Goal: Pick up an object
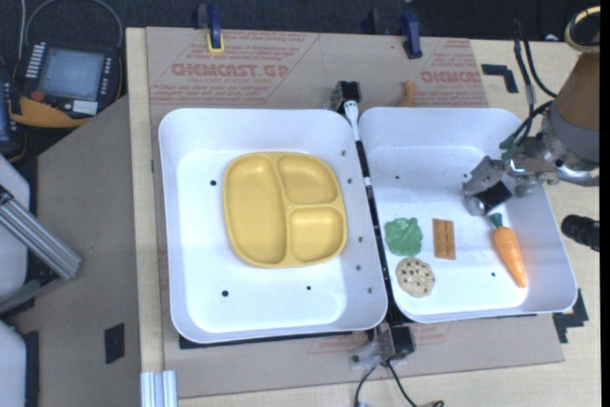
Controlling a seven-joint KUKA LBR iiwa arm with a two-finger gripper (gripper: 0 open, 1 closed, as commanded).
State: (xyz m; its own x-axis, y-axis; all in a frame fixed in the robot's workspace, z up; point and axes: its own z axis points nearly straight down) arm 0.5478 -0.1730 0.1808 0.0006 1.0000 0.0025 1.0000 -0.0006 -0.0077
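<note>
The right bin (429,133) holds an orange carrot (510,254), a green leafy piece (402,234), a brown rectangular cracker (444,239) and a chocolate-chip cookie (416,276). My gripper (488,189) hangs low over the right bin's right side, just above and left of the carrot's green top. Nothing shows between its fingers. The left bin (191,205) carries a yellow divided tray (284,208).
The arm (577,124) enters from the right edge over the right bin's far corner. A black clip (348,95) sits between the bins at the back. Blue clamps (214,29) hold the cardboard base. A pendant with a screen (67,76) lies at far left.
</note>
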